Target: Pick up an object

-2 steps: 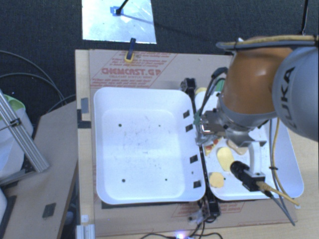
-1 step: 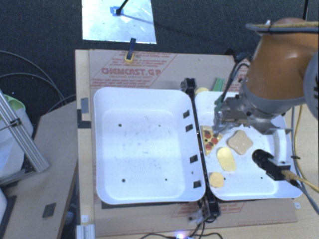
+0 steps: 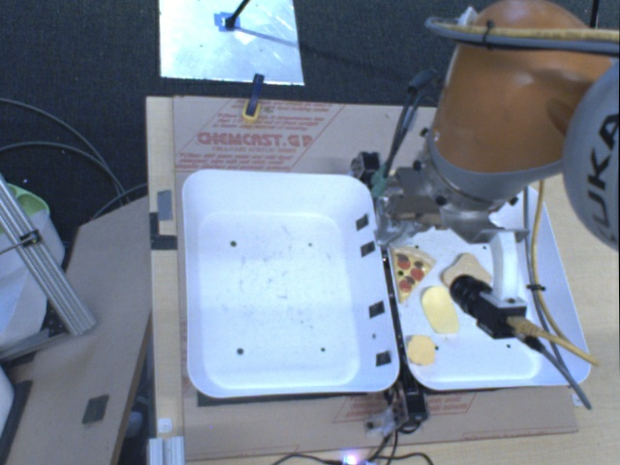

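The gripper (image 3: 412, 223) hangs over the right bin (image 3: 484, 371), its tip hidden under the orange band (image 3: 513, 85). Near it lie a pizza slice (image 3: 412, 271), two yellow pieces (image 3: 439, 310) and a tan piece (image 3: 463, 265). The left bin (image 3: 208, 211) sits on cardboard (image 3: 257, 139), with dark carpet (image 3: 77, 46) beyond.

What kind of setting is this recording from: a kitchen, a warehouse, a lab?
Most likely a robotics lab bench. Two shallow white bins sit on a cardboard sheet, loose cables run across dark carpet, and the food in the right bin looks like toys, such as a pizza slice.
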